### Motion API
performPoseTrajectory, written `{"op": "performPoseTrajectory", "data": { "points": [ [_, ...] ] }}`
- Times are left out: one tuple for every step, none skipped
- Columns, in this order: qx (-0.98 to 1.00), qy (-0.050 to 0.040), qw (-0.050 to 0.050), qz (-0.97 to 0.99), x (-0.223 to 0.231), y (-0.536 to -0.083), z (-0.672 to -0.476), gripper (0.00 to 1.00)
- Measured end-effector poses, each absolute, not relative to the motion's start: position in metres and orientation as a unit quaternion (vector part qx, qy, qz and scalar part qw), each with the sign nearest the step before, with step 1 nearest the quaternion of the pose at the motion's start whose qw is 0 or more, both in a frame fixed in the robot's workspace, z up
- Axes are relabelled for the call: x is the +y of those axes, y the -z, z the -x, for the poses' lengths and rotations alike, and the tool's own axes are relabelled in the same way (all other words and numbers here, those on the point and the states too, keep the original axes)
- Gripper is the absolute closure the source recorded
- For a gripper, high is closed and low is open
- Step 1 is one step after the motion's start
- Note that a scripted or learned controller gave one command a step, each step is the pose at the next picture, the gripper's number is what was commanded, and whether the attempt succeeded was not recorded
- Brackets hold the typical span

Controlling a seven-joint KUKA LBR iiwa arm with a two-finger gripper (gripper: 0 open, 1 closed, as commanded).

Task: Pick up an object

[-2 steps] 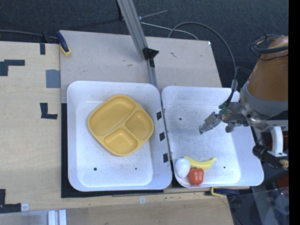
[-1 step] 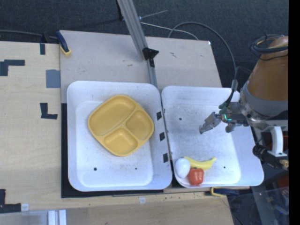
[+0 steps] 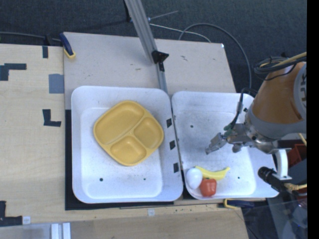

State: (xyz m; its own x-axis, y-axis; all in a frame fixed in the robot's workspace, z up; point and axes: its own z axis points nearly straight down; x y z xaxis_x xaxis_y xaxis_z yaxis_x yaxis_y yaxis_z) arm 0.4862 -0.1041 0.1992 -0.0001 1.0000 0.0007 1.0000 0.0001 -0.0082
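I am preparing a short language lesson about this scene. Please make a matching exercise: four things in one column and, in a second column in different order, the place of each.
Things:
1. yellow divided tray
2. banana
3. white egg
4. gripper

Places:
A. near front-left corner of the right bin
B. above the right bin's middle
C. in the left bin
D. right of the egg, above the red item

Pairs: 1-C, 2-D, 3-A, 4-B

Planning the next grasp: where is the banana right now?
In the camera view, the banana lies near the front edge of the right bin, beside a white ball and a red object, below the gripper.
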Motion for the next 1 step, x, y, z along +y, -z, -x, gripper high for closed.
{"op": "performPoseTrajectory", "data": {
  "points": [
    [-0.708,-0.0023,0.003,0.707,-0.0972,-0.1537,-0.4853,0.0]
  ]
}}
